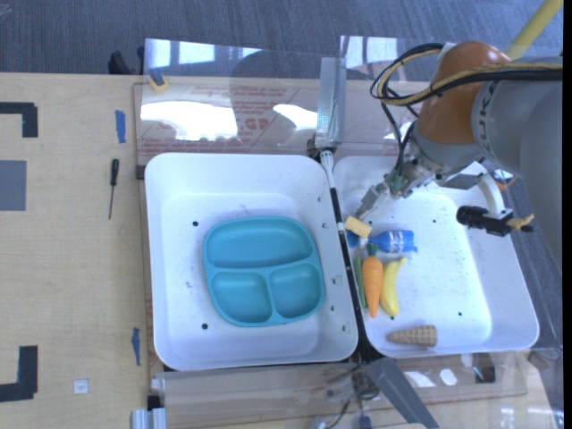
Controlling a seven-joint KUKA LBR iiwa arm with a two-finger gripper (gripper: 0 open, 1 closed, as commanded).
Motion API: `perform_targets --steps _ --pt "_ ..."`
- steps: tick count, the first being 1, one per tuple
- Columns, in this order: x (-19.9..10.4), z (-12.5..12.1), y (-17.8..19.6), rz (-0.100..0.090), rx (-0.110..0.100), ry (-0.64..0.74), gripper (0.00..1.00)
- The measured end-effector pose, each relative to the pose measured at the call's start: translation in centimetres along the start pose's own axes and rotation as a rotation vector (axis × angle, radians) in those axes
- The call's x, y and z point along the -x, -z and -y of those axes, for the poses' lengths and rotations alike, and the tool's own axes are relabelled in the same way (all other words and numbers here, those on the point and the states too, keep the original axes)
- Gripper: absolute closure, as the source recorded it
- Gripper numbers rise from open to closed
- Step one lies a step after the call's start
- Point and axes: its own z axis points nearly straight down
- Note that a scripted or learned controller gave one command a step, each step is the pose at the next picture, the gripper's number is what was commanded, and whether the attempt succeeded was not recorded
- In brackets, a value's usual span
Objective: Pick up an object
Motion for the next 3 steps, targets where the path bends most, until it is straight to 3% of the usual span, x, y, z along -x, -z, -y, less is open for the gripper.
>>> perform_targets --steps 1,2,3 --pt "0.6 5.3 -0.1 0.013 0.012 -0.157 0.0" --pt "1.6 5.1 0.2 0.011 0.014 -0.513 0.0" --pt "-1.9 6.2 1.0 0.007 0.011 -0.568 0.0"
